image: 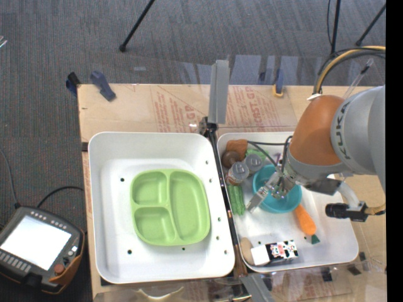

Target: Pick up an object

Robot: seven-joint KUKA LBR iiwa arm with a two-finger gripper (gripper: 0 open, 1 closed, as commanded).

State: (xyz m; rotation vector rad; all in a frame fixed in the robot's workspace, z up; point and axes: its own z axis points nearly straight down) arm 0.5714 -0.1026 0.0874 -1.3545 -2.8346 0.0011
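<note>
I am at the reach-in step — my gripper (pixel 263 195) hangs low over the right bin (pixel 343 247), its fingers apart with nothing between them, at the left rim of the teal bowl (pixel 281 199) and just beside the green pepper (pixel 236 199). Next I judge I must settle on one target — bowl rim or pepper — lower, and close squarely on it.

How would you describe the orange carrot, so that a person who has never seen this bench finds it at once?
Look in the right bin, the one the arm reaches over. Just right of the teal bowl lies the carrot, pointing toward the bin's front right corner. It is the only orange item there, with a small green tip.
</note>
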